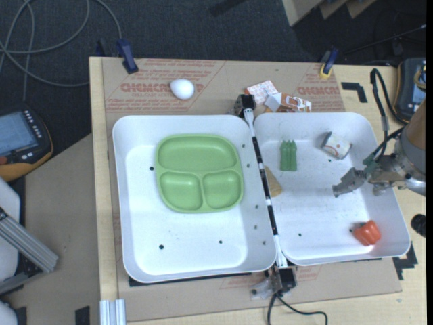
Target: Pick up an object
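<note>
The surface (203, 73) is a brown board carrying two white bins side by side. The left bin (135, 215) holds a green divided plate (199, 172), lying flat in its upper middle part. The right bin (318, 229) holds several small things, well apart from one another: a green block (289, 156) near its upper left, a grey and white piece (335, 144) near its upper right, an orange object (367, 233) near its lower right corner, and a tan wedge (272, 181) against its left wall. The arm (413, 147) enters from the right edge. Its end effector (352, 181) hangs over the right half of the right bin, above the orange object and below the grey and white piece, touching neither. Whether it is apart or together, I cannot tell. Nothing shows in it. Behind the bins, on the surface, lie a white egg (181, 88) and some small packets (277, 100).
</note>
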`<state>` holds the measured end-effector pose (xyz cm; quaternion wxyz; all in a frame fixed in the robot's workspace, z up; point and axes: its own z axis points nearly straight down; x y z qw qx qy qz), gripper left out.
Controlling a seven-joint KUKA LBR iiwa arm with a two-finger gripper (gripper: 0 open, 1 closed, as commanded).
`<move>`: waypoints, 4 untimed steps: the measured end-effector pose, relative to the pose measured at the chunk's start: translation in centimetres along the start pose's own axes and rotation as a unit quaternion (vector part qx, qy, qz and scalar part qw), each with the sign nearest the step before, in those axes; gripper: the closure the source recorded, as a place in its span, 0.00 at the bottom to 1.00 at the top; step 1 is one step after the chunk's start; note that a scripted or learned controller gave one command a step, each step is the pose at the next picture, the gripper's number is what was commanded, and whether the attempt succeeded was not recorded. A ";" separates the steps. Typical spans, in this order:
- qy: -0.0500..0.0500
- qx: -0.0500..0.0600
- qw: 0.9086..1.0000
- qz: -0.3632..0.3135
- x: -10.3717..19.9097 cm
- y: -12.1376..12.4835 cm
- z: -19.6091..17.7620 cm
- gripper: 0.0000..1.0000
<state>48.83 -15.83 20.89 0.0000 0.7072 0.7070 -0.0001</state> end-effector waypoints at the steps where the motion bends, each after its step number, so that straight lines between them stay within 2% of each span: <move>1: 0.000 0.000 1.000 -0.001 4.6 9.1 7.6 0.00; 2: 0.000 0.000 1.000 -0.001 4.2 14.8 12.5 0.00; 3: -0.001 -0.002 1.000 -0.002 4.2 14.9 11.4 1.00; 4: 0.000 -0.002 1.000 -0.001 10.8 12.0 2.3 1.00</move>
